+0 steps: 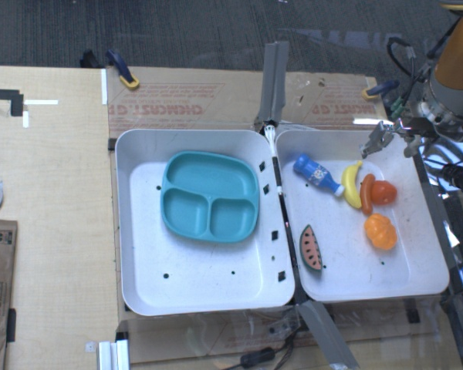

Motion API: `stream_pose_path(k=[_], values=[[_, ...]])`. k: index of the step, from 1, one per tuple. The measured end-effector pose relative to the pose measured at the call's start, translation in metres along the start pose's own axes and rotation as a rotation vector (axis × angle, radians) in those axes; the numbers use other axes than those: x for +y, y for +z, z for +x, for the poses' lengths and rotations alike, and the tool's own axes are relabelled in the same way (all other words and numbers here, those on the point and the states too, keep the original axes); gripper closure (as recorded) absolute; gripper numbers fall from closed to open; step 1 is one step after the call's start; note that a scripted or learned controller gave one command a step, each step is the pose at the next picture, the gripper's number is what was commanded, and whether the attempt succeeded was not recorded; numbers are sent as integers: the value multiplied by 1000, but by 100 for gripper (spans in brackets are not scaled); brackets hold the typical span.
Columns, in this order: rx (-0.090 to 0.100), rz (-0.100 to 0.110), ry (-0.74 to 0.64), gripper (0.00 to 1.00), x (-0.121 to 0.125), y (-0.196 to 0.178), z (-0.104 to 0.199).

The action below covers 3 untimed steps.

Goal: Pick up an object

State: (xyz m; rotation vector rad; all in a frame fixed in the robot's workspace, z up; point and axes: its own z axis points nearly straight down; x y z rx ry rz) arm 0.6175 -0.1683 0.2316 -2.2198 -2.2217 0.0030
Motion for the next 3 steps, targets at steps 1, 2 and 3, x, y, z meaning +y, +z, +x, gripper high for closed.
stream_pose_path(k=[1,2,3], values=[[0,-2,-1,0,10,140,23],[-1,-3,1,100,10,130,22],[0,-2,-1,100,20,40,113]])
